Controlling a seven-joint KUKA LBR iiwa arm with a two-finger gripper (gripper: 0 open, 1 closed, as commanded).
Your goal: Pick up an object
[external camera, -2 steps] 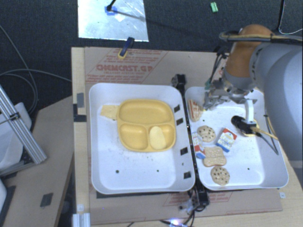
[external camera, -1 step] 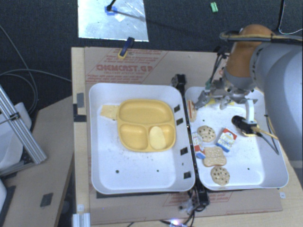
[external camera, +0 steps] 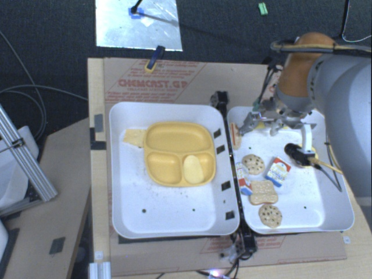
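**Camera view, from above.** The claw (external camera: 273,122) hangs over the upper part of the right bin (external camera: 340,214), in the right half of the frame. Whether it is open or closed cannot be told, and no object is seen held in it.

Candidate objects lie lower in the frame, in the same bin:
- a round biscuit (external camera: 253,163)
- a small carton (external camera: 278,171)
- a square cracker (external camera: 263,192)
- a second round biscuit (external camera: 270,215)
- a flat packet (external camera: 244,183)

**Likely risks.** The biscuits and cracker lie flat and thin on the bin floor, so a descent may close above them or scrape the floor. The items sit close together, some apparently touching, so a grasp at one may push or drag a neighbour. The carton may tip or slip.

**Obstructions.** A reddish stick-shaped piece (external camera: 235,135) lies along the bin's left wall, where the wall would probably hamper a grasp.

**Surroundings.** The left bin (external camera: 122,214) holds a yellow divided tray (external camera: 174,141), well apart from the claw. Both bins rest on the cardboard-covered bench (external camera: 174,80).
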